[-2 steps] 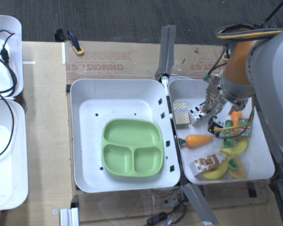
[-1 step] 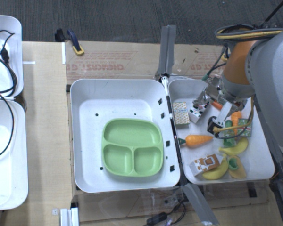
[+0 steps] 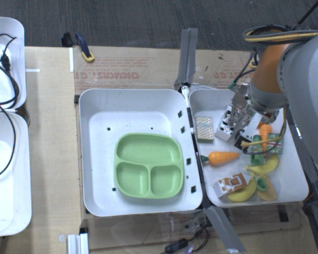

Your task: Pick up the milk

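The milk (image 3: 233,183), a small brown and white carton, lies near the front of the right bin (image 3: 212,103), resting against a banana (image 3: 245,193). My gripper (image 3: 230,126) hangs low in the middle of the same bin, well behind the carton and apart from it. It sits between a small pale box (image 3: 204,128) on its left and a cluster of orange and green toy food (image 3: 263,140) on its right. An orange carrot (image 3: 223,157) lies between the gripper and the milk.
A second banana (image 3: 265,166) and a green-tan piece (image 3: 265,187) crowd the bin's front right. The left bin (image 3: 95,142) holds a green sectioned plate (image 3: 148,165). A grey divider (image 3: 187,57) rises between the bins at the back.
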`<state>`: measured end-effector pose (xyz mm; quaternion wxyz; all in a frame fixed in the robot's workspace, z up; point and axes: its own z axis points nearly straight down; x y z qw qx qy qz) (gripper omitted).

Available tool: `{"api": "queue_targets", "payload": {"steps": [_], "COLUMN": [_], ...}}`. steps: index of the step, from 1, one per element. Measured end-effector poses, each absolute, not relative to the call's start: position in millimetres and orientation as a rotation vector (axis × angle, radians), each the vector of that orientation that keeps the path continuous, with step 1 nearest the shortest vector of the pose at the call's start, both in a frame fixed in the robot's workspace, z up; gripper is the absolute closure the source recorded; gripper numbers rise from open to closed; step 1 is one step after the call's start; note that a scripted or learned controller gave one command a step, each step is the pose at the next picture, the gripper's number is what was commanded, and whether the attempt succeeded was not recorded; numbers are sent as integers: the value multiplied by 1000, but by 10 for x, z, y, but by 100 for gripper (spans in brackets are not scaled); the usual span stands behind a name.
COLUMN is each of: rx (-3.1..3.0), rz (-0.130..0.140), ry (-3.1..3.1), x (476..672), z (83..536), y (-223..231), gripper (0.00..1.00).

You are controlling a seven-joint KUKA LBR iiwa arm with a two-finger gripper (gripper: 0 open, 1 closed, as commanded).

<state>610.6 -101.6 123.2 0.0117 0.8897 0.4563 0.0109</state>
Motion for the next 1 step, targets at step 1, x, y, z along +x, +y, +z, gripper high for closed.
{"api": "queue_targets", "payload": {"steps": [1], "rx": [2775], "rz": [33], "ry": [1422], "x": [6105], "z": [1231], "y": [-1016], "gripper": [0]}}
